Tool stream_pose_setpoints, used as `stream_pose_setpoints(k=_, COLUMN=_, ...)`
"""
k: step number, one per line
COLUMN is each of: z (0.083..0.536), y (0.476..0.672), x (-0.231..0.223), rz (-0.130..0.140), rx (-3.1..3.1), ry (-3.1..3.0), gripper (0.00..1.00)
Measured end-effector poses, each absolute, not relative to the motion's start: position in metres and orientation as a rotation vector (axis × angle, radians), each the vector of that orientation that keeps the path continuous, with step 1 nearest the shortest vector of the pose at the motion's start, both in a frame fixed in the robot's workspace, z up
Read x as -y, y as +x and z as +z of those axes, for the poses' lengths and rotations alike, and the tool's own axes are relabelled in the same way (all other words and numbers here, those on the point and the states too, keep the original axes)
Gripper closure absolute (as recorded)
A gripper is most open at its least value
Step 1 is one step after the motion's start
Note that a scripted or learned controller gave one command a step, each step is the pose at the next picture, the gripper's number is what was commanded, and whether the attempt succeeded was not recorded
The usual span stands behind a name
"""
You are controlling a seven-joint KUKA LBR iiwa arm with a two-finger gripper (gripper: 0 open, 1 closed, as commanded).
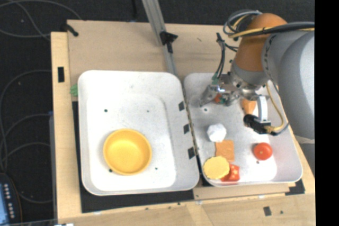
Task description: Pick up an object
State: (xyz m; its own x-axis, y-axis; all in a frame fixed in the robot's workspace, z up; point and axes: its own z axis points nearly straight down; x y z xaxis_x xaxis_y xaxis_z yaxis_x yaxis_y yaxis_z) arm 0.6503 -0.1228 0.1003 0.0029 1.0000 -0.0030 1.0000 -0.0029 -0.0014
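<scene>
In the right bin [280, 169] lie a white lump [216, 132], an orange block [225, 150], a yellow disc [216, 168], a small red piece [232, 173], a red tomato-like ball [262, 151] and an orange piece [249, 106] partly behind the arm. My gripper [213, 96] hangs low over the far left part of this bin, above and beyond the white lump. Nothing shows between its fingers. The left bin [132, 92] holds a yellow bowl [127, 152].
A slanted metal rail [151, 5] rises behind the bins. The grey arm and its orange band [259, 39] cover the right bin's far right corner. Black clips [185, 127] sit along the seam between the bins. Wooden bench edge runs around them.
</scene>
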Motion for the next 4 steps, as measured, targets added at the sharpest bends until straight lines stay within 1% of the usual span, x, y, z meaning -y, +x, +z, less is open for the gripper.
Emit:
stream_pose_setpoints(k=1, z=0.113, y=0.652, x=0.124, rz=0.001, rx=-2.212, ry=2.225, gripper=1.00)
stream_pose_setpoints(k=2, z=0.158, y=0.656, x=0.121, rz=0.006, rx=-2.221, ry=2.215, gripper=1.00)
stream_pose_setpoints(k=3, z=0.200, y=0.655, x=0.125, rz=0.001, rx=-2.221, ry=2.220, gripper=1.00)
stream_pose_setpoints(k=4, z=0.227, y=0.656, x=0.127, rz=0.004, rx=-2.222, ry=2.216, gripper=1.00)
